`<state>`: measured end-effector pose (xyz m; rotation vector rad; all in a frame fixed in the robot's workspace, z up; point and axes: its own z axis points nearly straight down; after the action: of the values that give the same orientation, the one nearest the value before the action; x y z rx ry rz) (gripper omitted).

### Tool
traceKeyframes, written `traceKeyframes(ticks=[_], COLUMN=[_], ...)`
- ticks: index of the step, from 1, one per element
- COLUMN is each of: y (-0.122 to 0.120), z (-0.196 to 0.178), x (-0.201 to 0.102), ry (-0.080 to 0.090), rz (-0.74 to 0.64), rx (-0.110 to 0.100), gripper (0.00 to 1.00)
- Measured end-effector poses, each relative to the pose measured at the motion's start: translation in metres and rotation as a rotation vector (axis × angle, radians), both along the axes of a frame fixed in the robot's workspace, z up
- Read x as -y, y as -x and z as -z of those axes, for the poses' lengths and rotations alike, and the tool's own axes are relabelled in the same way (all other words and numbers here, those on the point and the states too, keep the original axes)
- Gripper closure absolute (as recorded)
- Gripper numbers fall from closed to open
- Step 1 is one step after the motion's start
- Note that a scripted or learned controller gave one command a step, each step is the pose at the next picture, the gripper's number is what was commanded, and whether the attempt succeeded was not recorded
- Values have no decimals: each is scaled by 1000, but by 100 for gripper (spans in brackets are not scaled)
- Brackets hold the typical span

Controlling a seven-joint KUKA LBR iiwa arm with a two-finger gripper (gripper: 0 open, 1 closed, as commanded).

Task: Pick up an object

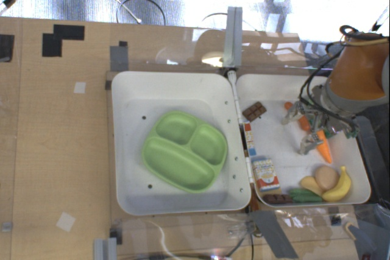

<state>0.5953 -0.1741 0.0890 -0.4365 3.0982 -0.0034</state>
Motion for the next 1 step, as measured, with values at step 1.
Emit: traceKeyframes(ticks=[1], y=[-6], z=[-17], x=[-1], ry=[2], rz=[-3], rx=[19], gripper=[100])
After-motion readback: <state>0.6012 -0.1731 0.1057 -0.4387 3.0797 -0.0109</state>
